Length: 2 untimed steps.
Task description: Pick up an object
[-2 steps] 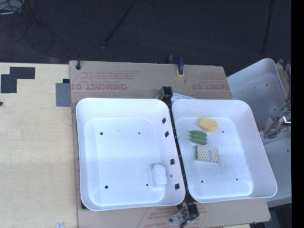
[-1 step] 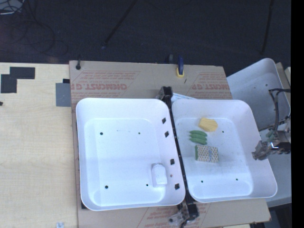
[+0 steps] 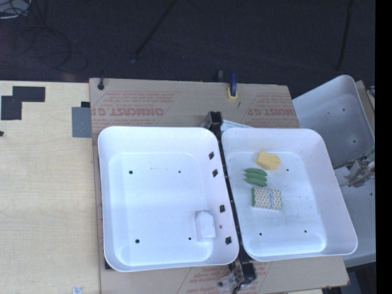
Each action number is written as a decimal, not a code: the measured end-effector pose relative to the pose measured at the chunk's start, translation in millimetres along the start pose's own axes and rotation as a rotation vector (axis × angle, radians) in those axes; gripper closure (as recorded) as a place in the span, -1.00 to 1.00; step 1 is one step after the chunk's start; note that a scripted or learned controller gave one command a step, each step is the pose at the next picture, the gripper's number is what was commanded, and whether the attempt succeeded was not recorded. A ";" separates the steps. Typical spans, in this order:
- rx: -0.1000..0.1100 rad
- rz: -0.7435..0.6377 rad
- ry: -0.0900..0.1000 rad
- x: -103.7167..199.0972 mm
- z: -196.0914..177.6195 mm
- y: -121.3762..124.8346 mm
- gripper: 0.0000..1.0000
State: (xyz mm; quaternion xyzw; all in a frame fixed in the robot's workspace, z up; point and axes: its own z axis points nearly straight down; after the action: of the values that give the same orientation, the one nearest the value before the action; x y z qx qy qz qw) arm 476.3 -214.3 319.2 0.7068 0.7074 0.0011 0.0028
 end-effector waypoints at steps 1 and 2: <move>0.001 -0.009 0.004 94.2 -53.0 1.5 1.00; 0.007 0.008 -0.001 -4.2 -51.2 -1.4 1.00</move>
State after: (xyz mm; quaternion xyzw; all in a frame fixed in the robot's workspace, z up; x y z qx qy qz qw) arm 474.7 -218.3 370.4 0.7096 0.7046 -0.0018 0.0006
